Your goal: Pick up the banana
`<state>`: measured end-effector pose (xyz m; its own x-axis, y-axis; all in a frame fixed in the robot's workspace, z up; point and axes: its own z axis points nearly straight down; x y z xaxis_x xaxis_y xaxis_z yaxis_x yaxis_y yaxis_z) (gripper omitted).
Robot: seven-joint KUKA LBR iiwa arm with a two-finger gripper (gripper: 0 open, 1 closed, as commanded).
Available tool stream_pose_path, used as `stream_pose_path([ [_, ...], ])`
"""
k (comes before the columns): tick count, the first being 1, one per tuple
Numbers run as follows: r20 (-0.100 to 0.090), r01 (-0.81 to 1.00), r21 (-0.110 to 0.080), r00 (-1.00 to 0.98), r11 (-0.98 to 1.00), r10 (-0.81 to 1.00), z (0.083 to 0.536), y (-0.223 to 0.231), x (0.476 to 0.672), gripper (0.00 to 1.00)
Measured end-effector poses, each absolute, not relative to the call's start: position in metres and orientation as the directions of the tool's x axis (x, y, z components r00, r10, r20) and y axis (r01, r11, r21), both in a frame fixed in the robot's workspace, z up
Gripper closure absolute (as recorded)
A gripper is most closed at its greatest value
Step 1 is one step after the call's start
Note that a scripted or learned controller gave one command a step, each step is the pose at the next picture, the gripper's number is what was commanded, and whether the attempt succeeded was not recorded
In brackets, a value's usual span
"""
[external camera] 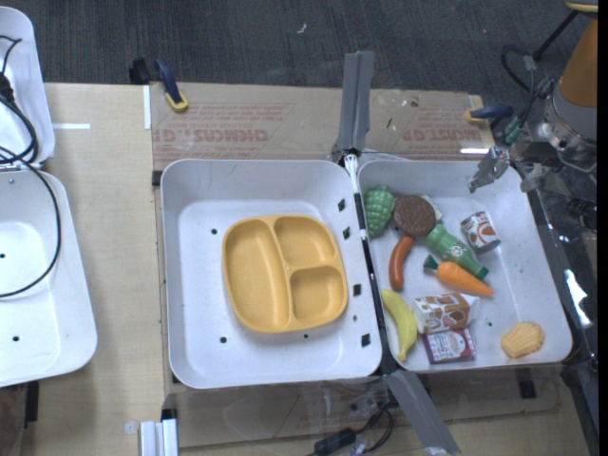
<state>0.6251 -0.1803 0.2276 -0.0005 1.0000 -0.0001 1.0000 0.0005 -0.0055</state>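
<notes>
The yellow banana (pixel 401 323) lies at the near left of the right bin (pixel 543 255), along the wall it shares with the left bin. A small printed box (pixel 443 310) touches its right side. My gripper (pixel 503 177) hangs over the far right corner of that bin, well away from the banana. It is open, with nothing between its fingers.
The right bin also holds a green vegetable (pixel 379 212), a brown disc (pixel 414 215), a red sausage (pixel 400 259), a carrot (pixel 461 276), a small carton (pixel 479 231), a maroon packet (pixel 448 346) and an orange crisp (pixel 522 339). A yellow divided plate (pixel 285 272) sits in the left bin (pixel 190 255).
</notes>
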Motion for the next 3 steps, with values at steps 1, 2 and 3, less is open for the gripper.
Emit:
stream_pose_path([
  [1, 0.002, 0.974, -0.005, -0.226, 0.226, 0.974, 0.129, -0.157, 0.536, 0.0],
  [2, 0.001, 0.994, -0.005, -0.108, 0.108, 0.994, 0.088, -0.102, 0.477, 0.0],
  [3, 0.0, 1.0, -0.005, -0.027, 0.027, 1.0, 0.104, -0.095, 0.539, 0.0],
])
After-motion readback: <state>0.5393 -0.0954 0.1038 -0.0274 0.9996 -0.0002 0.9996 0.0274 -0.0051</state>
